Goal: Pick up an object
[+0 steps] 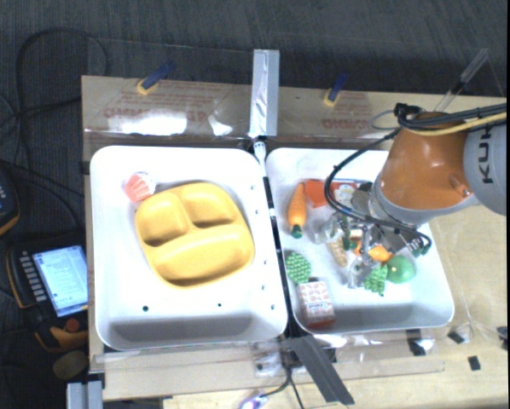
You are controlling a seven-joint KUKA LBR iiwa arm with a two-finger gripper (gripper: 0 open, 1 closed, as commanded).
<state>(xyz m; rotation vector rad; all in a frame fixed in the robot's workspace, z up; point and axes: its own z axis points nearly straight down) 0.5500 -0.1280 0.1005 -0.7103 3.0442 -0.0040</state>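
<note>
In the camera view, two white bins were seen side by side on the bench [110, 92], the left bin [110, 228] bearing a yellow sectioned tray [195, 233] with a small pink-and-white object [138, 185] just beside its upper left corner. The right bin [434, 305] carried the pickable clutter: a toy carrot [297, 206] lying with its long axis roughly up-and-down in the picture near the divider, a green bumpy piece [298, 267] below it, a red-and-white checked block [315, 300] near the bin's front wall, and a green leafy piece [376, 279] beside a round green object [400, 270]. The arm [425, 177] was reached in from the right and hung over the middle of the right bin, and the tool [362, 254] was pointed down among the small orange and green items there. Whether the tool was released or clenched could not be told, since its tips were lost against the clutter, and no object could be said to be held. The green leafy piece was judged the nearest candidate, lying just beside the tool on its lower right, almost under it; the carrot lay well apart to the tool's upper left. The coming move was therefore judged to turn on a short descent rather than a sideways reach.
</note>
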